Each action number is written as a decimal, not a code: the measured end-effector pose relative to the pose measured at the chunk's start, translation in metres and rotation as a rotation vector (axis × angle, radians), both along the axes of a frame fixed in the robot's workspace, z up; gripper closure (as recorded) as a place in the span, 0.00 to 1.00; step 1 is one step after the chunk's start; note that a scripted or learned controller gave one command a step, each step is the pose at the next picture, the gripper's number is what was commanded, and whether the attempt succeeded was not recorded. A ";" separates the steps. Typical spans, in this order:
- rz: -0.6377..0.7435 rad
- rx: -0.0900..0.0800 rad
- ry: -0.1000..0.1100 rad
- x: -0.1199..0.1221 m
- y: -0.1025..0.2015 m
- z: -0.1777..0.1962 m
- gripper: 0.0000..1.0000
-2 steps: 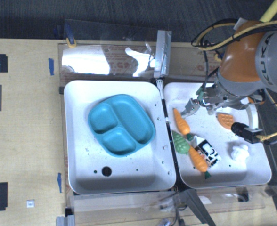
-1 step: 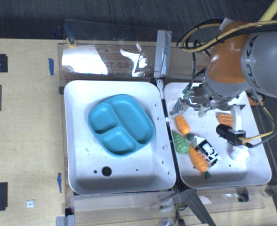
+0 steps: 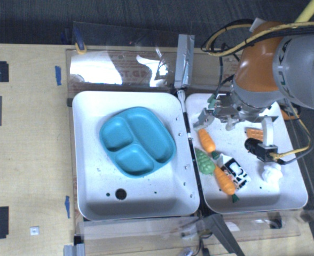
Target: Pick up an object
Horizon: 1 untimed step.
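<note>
Hand (image 3: 219, 114) is hovering at the right bin's (image 3: 293, 193) 11 o'clock, grip state unreadable; upper carrot (image 3: 206, 141) is looking light, stiff, slick, so I'm suggesting a mid-body grasp.

Right bin (image 3: 293, 193) stuff: two orange toy carrots w/ green tops, one (image 3: 206, 141) upper-left, the other (image 3: 225, 181) lower down, both angled. Green leafy bit (image 3: 204, 161) btwn them. Black/white block (image 3: 236, 171) just beside the lower carrot.
</note>
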<state>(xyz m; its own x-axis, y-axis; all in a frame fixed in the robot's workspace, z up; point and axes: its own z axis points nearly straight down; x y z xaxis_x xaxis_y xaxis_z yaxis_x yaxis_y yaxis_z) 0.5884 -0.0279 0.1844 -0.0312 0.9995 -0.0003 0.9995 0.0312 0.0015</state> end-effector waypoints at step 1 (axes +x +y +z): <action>-0.302 0.000 -0.002 -0.037 -0.004 0.107 0.00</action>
<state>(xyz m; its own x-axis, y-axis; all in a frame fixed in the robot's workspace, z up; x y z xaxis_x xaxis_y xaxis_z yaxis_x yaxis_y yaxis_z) 0.5514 -0.0315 0.2919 0.2672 0.9637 0.0002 0.9636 -0.2672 0.0035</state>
